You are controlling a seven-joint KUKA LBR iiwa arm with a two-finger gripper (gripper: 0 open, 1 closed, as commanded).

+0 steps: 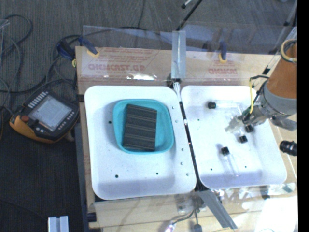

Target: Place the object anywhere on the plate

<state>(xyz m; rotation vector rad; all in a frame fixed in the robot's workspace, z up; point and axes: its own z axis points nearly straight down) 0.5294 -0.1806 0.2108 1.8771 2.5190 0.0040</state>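
A teal square plate [165, 129] lies in the left bin [99, 144]. A dark grey ribbed rectangular block [140, 127] rests flat on the plate, near its middle. My gripper [243, 121] hangs low over the right bin [270, 170], well away from the plate and the block. The arm's grey wrist and orange band [285, 79] rise behind it at the right edge.
Small clear vials with black caps lie in the right bin: one at the back [212, 105], one just below the gripper [243, 138], one toward the front [226, 154]. A teach pendant [46, 115] sits on the floor at the left. A metal divider [177, 57] stands behind the bins.
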